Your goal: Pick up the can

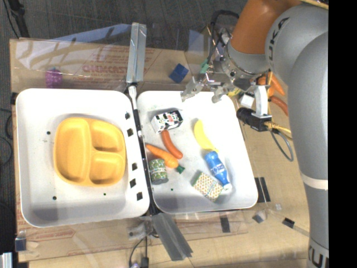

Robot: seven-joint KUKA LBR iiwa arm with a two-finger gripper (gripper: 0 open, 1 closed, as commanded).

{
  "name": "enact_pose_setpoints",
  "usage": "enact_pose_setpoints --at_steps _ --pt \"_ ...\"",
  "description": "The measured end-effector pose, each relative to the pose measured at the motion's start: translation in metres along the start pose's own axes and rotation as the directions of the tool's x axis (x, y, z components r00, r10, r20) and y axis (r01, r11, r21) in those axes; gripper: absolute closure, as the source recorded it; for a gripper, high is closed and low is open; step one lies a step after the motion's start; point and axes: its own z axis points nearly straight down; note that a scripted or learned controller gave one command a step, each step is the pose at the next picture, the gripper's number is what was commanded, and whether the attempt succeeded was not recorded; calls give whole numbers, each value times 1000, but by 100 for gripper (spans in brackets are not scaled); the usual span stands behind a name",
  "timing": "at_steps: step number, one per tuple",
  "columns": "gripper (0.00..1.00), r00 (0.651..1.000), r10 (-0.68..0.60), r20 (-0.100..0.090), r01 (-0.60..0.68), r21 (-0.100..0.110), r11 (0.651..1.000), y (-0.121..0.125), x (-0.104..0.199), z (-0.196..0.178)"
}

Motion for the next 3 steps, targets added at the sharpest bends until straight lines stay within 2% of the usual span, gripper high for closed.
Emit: enact_pose_setpoints --at_steps 1,2,3 --pt "0 1000 11 0 -11 1 1000 -33 35 120" --pt "0 998 55 -6 -55 -31 998 22 -17 143" --pt "0 997 77 -7 -77 -41 996 16 -24 141"
